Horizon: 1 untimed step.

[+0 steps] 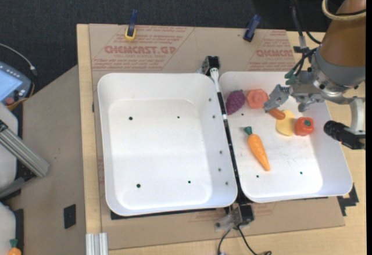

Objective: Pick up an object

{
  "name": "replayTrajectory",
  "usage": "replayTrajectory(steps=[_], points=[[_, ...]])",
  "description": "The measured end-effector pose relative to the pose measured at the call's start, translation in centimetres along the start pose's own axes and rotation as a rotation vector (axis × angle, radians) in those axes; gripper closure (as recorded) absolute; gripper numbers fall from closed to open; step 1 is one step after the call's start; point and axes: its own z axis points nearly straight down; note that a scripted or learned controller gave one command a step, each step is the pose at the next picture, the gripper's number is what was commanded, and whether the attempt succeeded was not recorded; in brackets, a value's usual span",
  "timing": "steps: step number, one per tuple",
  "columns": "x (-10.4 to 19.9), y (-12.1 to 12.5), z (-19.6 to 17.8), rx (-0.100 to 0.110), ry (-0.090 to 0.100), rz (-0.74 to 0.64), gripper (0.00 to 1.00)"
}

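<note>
The arm (pixel 344 45) is a thick rounded column with an orange band above a grey wrist. Black cables run down beside it. The gripper (pixel 290 103) is grey metal with thin angular fingers.

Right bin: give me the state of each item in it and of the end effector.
Orange plastic carrot: lying flat, apart from the rest.
Purple toy: resting beside pink toy.
Red tomato toy: touching yellow piece.
End effector: low above the bin, grip unclear.
</note>
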Motion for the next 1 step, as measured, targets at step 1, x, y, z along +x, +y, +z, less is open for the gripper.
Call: replayTrajectory(steps=[1], points=[[8.27,-8.22,4.82,0.011,0.005,-0.006,0.0]])
